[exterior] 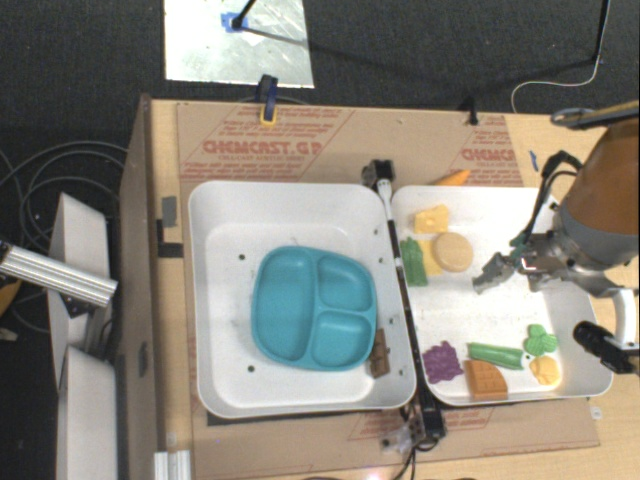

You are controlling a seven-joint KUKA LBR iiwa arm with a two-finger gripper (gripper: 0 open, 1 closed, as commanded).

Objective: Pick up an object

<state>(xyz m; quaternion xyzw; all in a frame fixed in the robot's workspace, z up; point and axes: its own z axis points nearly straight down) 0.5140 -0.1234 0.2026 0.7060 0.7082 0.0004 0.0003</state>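
Right bin [500, 323]: hand [492, 273] blurred.

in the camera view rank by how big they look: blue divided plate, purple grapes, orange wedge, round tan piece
1. blue divided plate, by far the largest
2. round tan piece
3. purple grapes and orange wedge look about alike, so I leave them tied; the gap from the tan piece is small too.

Even overhead light, soft shadows, slightly grainy, glare on foil sheet [238, 26].

blue divided plate [313, 308] in left bin [215, 218], toy foods in right bin [500, 318] beneath arm [600, 208]
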